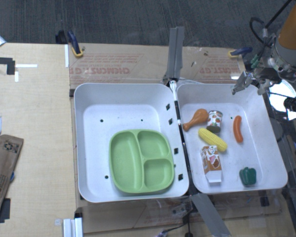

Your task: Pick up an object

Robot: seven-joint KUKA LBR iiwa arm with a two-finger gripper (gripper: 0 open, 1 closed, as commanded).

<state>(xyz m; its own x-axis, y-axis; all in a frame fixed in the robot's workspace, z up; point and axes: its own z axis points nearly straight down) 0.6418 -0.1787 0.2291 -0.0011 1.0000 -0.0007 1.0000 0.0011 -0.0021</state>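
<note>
Behind the bins, "CHEMCO"-printed cardboard (138, 65)

Cardboard sheet (138, 63) — mirrored red print, unreadable.

Both bins below me are plain white, the left bin (89, 147) and the right bin (266, 147) alike. In the left one I see a pale green divided plate (140, 161). In the right one I see an orange-brown drumstick (196, 119), a yellow corn cob (212, 139), an orange-red sausage (238, 129) and a dark green pepper (247, 176). The small can (215, 119) wears a red, white and dark label; the carton (211, 164) is white with an orange and brown print. My pincer (251, 82) is dark grey metal. The tabletop (34, 102) is light tan wood, and the cardboard (113, 65) carries faded red lettering.
</note>
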